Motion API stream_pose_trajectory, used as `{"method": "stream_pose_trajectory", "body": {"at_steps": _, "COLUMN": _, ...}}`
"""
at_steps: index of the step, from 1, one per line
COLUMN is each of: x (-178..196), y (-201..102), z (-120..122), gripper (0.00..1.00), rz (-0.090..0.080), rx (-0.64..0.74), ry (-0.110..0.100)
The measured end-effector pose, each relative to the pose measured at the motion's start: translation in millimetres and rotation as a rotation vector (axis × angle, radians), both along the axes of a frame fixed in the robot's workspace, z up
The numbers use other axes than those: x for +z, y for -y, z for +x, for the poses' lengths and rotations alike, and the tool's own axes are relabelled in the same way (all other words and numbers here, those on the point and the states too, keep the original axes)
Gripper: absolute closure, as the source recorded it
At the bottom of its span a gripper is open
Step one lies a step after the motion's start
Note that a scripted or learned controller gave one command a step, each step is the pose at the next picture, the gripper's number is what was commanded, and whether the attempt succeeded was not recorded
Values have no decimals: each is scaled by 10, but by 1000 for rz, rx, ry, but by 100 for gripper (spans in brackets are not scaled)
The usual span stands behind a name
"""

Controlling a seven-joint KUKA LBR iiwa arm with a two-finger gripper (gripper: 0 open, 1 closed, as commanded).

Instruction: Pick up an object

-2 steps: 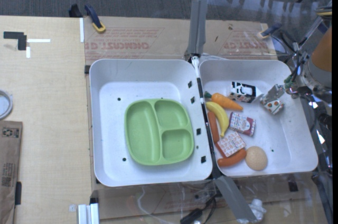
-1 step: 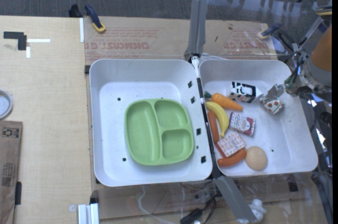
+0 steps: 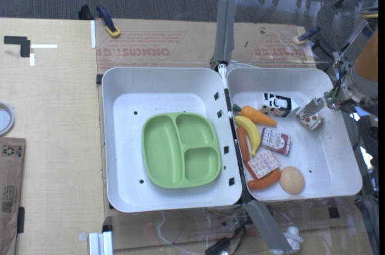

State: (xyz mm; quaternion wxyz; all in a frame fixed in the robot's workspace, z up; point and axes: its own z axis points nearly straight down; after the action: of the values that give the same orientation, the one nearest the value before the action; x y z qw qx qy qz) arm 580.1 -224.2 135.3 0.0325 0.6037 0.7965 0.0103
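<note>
- Roughly: gripper (image 3: 329, 98) at right bin's (image 3: 337, 187) far right edge, finger state can't tell.
- Small carton (image 3: 311, 115) just left, touching or not unclear.
- Carrot (image 3: 258, 115), banana (image 3: 249, 131) farther left.

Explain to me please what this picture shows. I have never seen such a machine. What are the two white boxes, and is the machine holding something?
One camera looks down at a slant on a bench. The machine is a robot arm, grey with an orange band, reaching in from the picture's right. Its tool hangs over the right bin, close to a small carton. I cannot tell whether it holds anything.

The boxes are shallow white bins. The left bin holds a green divided plate. The right bin holds toy food: a banana, a carrot, a sausage, an egg-like ball, small packets and a black-and-white carton.
</note>
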Motion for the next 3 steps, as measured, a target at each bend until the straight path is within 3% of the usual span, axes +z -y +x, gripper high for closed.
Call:
{"method": "stream_pose_trajectory", "body": {"at_steps": 1, "x": -12, "y": 4, "z": -23, "gripper": 0, "rz": -9, "rx": 64, "ry": -2}}
{"method": "stream_pose_trajectory", "body": {"at_steps": 2, "x": -110, "y": -87, "z": 385, "gripper": 0, "rz": 13, "rx": 224, "ry": -64}}
{"method": "stream_pose_trajectory", "body": {"at_steps": 3, "x": -433, "y": -251, "z": -42, "gripper": 0, "rz": 10, "rx": 344, "ry": -66}}
